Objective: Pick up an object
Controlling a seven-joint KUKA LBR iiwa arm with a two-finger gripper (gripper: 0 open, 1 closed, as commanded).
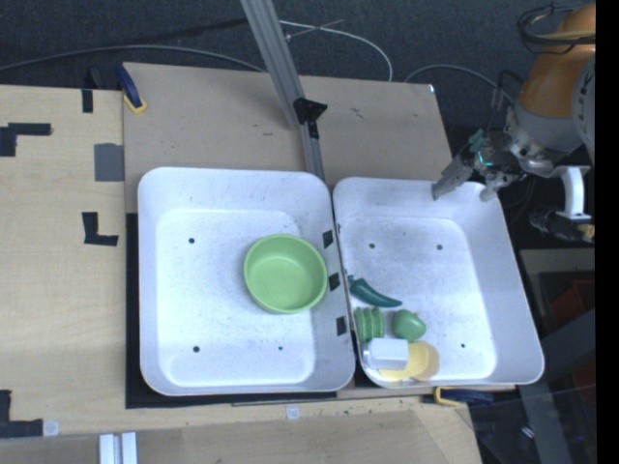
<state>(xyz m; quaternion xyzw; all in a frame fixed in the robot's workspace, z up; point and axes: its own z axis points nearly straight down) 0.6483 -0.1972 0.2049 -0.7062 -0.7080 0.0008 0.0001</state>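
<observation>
1. The gripper [466, 184] hangs at the upper right of the frame, over the far right corner of the right bin [503, 259]. Its two fingers stand apart with nothing between them, likely readied for a descent.
2. The candidates huddle in the right bin's lower left corner: a dark green pepper-like piece [372, 294], a ribbed green piece [368, 323], a round green piece [408, 326], a white block [389, 352] and a yellow piece [422, 361], touching one another against the wall.
3. A green bowl [284, 274] sits upright alone, mid left bin [164, 259], the easier target, I judge.
</observation>
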